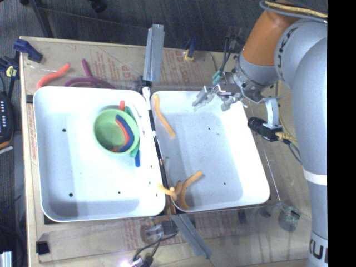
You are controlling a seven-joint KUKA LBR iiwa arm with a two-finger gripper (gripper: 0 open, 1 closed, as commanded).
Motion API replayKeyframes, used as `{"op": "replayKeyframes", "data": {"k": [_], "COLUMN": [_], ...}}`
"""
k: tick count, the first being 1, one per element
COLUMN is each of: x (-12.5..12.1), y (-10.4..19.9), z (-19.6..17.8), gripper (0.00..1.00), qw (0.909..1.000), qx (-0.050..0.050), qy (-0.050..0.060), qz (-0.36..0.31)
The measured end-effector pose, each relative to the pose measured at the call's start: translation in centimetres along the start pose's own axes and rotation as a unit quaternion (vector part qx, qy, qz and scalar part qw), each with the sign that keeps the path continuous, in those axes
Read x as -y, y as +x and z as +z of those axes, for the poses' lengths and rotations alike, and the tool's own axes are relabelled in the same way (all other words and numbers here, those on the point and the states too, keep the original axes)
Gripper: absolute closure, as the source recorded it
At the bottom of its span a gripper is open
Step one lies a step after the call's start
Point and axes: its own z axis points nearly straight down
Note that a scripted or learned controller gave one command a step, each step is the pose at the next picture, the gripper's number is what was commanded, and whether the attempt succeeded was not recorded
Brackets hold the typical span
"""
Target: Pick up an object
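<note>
One end effector hovered, fingers spread, empty | orange strip just beside, propped on bin wall so reachable | green bowl farther off

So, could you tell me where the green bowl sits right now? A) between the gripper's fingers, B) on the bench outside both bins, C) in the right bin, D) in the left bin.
D: the green bowl rests on the floor of the left bin, while the gripper hangs over the right bin's far edge.
</note>
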Motion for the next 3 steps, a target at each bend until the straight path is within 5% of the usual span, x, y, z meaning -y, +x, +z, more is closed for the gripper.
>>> {"op": "replayKeyframes", "data": {"k": [1,2,3], "x": [4.4,1.7,1.7], "y": [4.4,5.7,6.0], "z": [7.2,13.3,12.3], "gripper": [0.00,0.00,1.00], "qw": [0.9824,0.9963,0.9962], "qx": [0.000,0.006,0.004], "qy": [0.000,-0.002,-0.001], "qz": [-0.187,-0.085,-0.087]}}
